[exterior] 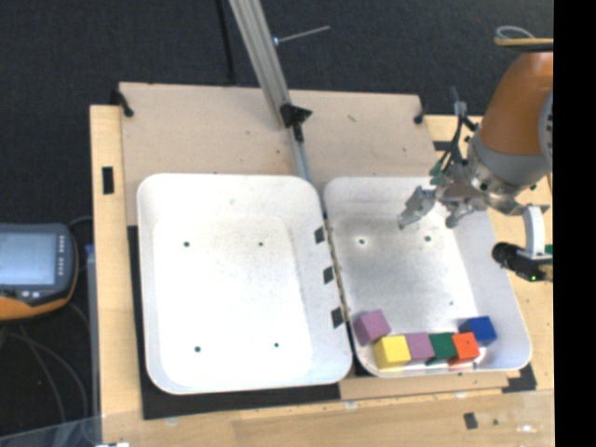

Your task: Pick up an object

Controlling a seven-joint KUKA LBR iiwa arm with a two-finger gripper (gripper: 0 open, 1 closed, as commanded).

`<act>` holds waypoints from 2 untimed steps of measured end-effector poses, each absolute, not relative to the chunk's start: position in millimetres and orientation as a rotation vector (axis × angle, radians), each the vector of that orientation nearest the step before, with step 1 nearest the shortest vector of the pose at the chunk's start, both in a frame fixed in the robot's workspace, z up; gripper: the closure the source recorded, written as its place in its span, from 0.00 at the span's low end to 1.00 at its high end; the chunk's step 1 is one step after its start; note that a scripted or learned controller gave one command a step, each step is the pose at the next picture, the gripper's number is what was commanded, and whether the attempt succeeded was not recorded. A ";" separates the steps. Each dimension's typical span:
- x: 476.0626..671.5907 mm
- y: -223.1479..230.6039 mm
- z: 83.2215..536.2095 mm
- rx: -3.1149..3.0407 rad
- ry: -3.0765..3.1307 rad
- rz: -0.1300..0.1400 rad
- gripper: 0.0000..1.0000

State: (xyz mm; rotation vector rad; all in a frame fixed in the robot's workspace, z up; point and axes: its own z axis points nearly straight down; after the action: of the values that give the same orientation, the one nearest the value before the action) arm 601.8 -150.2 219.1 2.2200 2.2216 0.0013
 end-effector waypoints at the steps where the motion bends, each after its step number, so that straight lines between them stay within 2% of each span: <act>1: 555.4 -108.0 350.9 2.210 2.221 0.009 0.00; 2: 554.6 -109.2 346.4 2.216 2.223 0.000 0.00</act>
State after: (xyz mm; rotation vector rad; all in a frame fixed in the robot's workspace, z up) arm 554.6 -109.2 346.4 2.2156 2.2231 -0.0004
